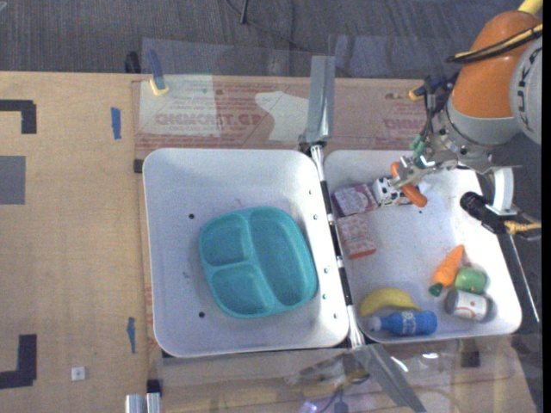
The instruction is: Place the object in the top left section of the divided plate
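A teal divided plate (256, 261) with three sections lies in the left bin (172, 188). My gripper (410, 175) hangs over the back of the right bin (499, 317), well right of the plate. Just under and beside it are a small black-and-white toy (386, 192) and a small orange piece (417, 198). I cannot tell whether either is touched or held.
Two pink boxes (353, 200) (355, 236) lie by the right bin's left wall. A banana (387, 299), a blue bottle (405, 323), a carrot (448, 267), a green item (471, 279) and a small can (469, 305) sit near its front. A metal divider (320, 101) runs behind the bins.
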Robot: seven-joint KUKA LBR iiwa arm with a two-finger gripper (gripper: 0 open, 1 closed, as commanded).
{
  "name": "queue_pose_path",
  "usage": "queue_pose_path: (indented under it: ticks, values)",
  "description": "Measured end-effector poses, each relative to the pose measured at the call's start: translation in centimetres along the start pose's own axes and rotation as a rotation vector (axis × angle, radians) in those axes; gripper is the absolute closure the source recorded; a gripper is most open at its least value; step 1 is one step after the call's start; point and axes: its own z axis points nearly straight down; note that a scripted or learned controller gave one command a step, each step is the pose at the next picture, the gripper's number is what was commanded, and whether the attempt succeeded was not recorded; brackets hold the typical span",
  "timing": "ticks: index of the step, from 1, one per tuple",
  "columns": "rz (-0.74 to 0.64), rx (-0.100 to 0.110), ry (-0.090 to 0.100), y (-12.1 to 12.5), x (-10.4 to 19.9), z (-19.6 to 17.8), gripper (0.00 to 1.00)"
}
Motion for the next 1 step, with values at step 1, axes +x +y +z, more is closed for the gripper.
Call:
queue_pose_path:
  ticks: [1]
  values:
    - [-0.245, 0.002, 0.002, 0.22, 7.27, -0.51, 1.00]
